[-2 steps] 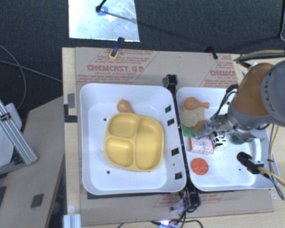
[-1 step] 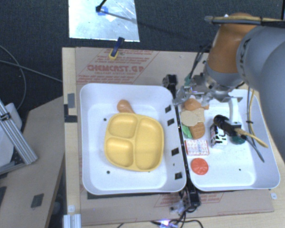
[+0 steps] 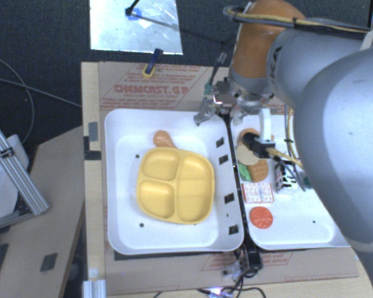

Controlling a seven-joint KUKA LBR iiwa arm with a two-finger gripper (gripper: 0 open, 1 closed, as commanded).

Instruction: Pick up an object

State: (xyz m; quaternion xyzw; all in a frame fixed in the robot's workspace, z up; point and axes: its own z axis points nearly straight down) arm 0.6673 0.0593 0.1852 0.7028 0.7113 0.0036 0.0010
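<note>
A divided plate lies in the left bin. Behind it, touching its rim, sits a small rounded object. Right of it, in the right bin, lie a card and a disc.

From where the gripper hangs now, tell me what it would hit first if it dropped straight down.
Most likely the divider between the two white bins, or the right bin's floor near its far corner. The gripper sits over that spot, but depth is hard to judge from this slanted view.
</note>
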